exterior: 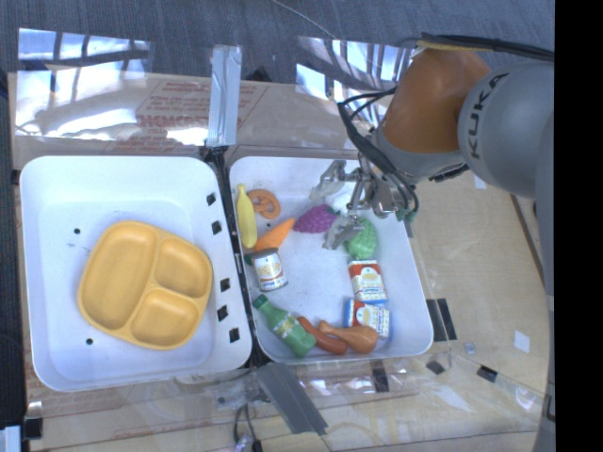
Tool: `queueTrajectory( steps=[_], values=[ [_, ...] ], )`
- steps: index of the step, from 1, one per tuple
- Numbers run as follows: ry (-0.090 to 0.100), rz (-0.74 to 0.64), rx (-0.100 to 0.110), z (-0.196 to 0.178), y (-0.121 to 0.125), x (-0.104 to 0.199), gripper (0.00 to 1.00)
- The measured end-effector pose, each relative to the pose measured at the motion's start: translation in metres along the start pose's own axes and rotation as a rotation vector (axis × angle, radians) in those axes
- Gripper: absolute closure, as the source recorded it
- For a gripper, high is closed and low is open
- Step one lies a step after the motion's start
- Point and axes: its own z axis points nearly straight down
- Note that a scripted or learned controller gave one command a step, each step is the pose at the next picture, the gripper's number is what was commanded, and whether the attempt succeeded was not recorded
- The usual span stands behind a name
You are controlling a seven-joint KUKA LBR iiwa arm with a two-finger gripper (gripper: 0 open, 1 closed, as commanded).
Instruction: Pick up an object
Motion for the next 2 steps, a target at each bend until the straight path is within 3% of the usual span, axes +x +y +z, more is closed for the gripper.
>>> queueTrajectory(
  steps=[1, 2],
  values=[
    [-0.007, -0.081, -0.002, 0.069, 0.054, -0.016, 0.0],
    [-0.01, -0.086, 0.001, 0.057, 0.054, -0.018, 1.0]
  ],
)
